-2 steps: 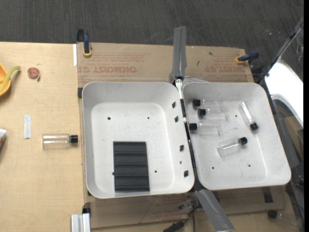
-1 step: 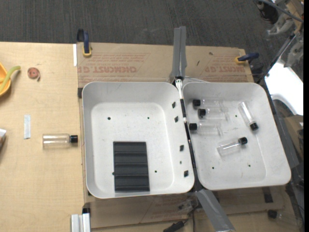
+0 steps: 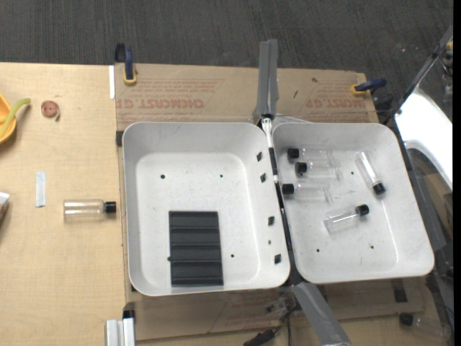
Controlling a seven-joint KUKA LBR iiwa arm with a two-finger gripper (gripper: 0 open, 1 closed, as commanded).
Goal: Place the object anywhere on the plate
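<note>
A black ribbed plate (image 3: pixel 194 249) lies flat in the left bin (image 3: pixel 144 150), near its front edge. Several clear vials with black caps lie on their sides in the right bin (image 3: pixel 403 258). One vial (image 3: pixel 346 218) lies apart toward the bin's middle, and another (image 3: pixel 369 173) lies slanted toward the right wall. Three more cluster by the left wall, among them a vial (image 3: pixel 308 189) with its cap close to the divider.
On the wooden bench left of the bins lies another capped vial (image 3: pixel 88 207), with a small white strip (image 3: pixel 40 189) and an orange bowl (image 3: pixel 6 120) at the left edge. Clamps (image 3: pixel 127 63) (image 3: pixel 367 86) hold the cardboard sheet at the back.
</note>
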